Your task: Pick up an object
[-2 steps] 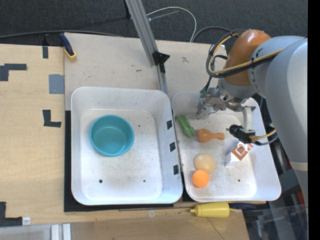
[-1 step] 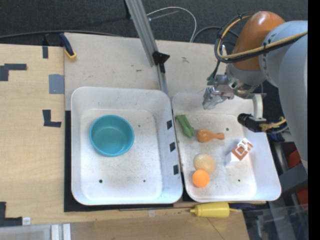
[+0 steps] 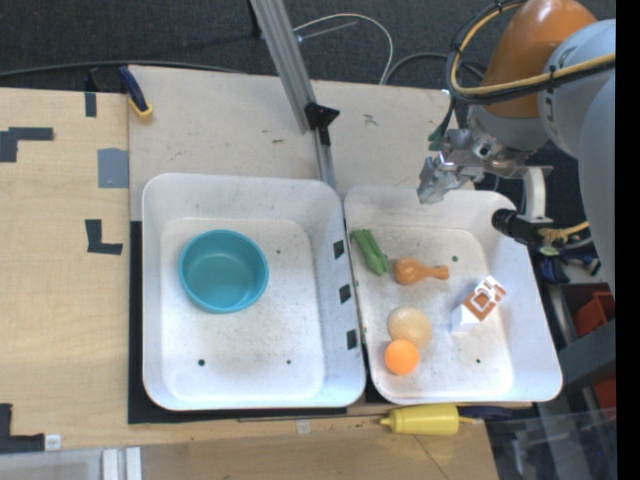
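The right bin (image 3: 520, 368) holds a green pepper-like piece (image 3: 369, 251), an orange-brown gourd shape (image 3: 418, 271), a beige round item (image 3: 408, 325), an orange ball (image 3: 401, 357) and a small white carton with an orange mark (image 3: 481, 301). My gripper (image 3: 437, 185) hangs above the bin's far rim, up and to the right of the green piece and apart from every object. Nothing shows between its fingers.
In the left bin (image 3: 160, 368) stands a teal bowl (image 3: 224, 270). A yellow bottle (image 3: 425, 420) lies on the bench in front of the right bin. A grey pole (image 3: 290, 58) slants down to the divider between the bins. Cables loop behind the arm.
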`<state>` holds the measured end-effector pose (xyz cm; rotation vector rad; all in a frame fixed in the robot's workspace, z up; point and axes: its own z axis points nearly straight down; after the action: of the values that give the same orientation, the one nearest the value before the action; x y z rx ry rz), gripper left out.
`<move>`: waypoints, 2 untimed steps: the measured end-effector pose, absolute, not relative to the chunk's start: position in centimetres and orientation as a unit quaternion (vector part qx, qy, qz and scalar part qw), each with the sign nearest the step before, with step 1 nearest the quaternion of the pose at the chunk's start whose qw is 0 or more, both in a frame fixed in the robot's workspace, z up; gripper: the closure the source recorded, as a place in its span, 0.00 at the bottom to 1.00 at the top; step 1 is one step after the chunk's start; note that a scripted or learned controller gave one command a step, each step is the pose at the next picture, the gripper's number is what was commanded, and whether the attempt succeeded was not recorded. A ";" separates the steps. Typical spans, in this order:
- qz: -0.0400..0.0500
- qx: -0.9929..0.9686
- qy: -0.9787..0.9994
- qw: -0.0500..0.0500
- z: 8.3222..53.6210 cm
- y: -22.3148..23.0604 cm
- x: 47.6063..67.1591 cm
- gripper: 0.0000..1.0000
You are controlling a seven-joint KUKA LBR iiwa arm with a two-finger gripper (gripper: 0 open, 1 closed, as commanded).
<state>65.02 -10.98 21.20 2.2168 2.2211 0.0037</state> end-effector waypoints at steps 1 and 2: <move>0.001 0.707 0.708 0.002 26.0 -11.2 64.3 1.00; 0.000 0.705 0.709 -0.001 24.6 -6.5 64.4 1.00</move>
<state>64.38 -6.50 24.56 2.2166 2.2280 -0.0014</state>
